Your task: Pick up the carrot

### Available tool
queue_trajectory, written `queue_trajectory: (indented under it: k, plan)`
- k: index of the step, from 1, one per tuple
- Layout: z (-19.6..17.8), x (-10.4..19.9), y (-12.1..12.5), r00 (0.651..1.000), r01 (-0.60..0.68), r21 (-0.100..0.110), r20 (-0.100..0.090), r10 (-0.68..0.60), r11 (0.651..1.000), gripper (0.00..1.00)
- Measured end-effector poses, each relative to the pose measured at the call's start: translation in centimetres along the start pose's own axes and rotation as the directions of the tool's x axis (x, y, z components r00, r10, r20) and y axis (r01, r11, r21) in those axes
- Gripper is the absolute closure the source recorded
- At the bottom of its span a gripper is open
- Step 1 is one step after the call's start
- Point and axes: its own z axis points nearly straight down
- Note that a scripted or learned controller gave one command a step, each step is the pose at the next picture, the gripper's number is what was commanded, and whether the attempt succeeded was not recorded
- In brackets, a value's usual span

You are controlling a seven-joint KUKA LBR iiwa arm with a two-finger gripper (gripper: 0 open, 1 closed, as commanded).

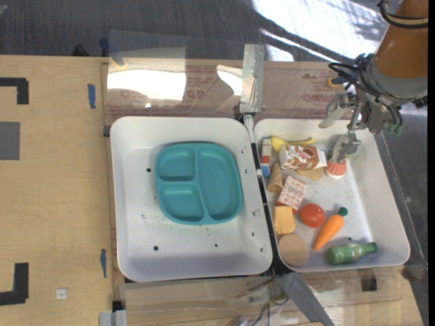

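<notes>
While the gripper (348, 136) hangs over the rear part of the right bin (391, 202), its jaws stand slightly apart with nothing between them. Directly below its fingertips lies a small red-and-white item (336, 168); a snack packet (301, 158) and a banana (285, 142) lie just to that item's left. The carrot (328, 229) lies well apart from the gripper, toward the front of the same bin, tilted, green top uppermost. A tomato (312, 214) sits just beside the carrot on its left; a green bottle (350, 252) lies near its tip. The left bin (129, 202) holds a teal divided tray (198, 182).
</notes>
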Motion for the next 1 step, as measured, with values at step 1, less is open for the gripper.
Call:
queue_trajectory:
  k: [1]
  plan:
    - [6.05, 7.24, 1.84, 1.000, 0.011, -0.002, -0.008, -0.011, 1.000, 0.00]
